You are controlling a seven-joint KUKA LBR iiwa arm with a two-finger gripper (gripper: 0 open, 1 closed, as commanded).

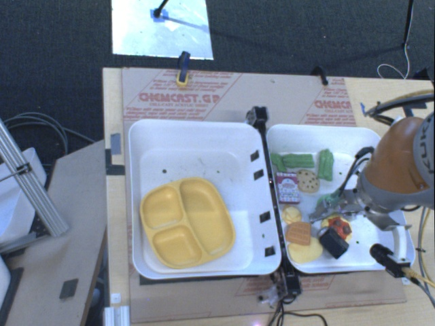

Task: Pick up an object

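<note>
My gripper [327,213] reaches in from the right and hangs low over the middle of the right bin [353,136]. Just below it lie a small red piece [342,227] and a black block [333,243]. A dark green piece [330,199] sits right at its upper side. To its left are a pale yellow round [291,214], an orange-brown slice [298,233] and a yellow disc [307,252]. Further back lie two green pieces [293,160] [326,163], a cookie [308,180] and a red-and-white box [288,187]. Nothing shows held in the gripper.
The left bin [197,138] holds a yellow three-compartment plate [187,221]. Black clips [259,116] sit along the divider between the bins. The arm's orange band [402,156] overhangs the right bin's right side. A grey metal frame [27,182] stands at the far left.
</note>
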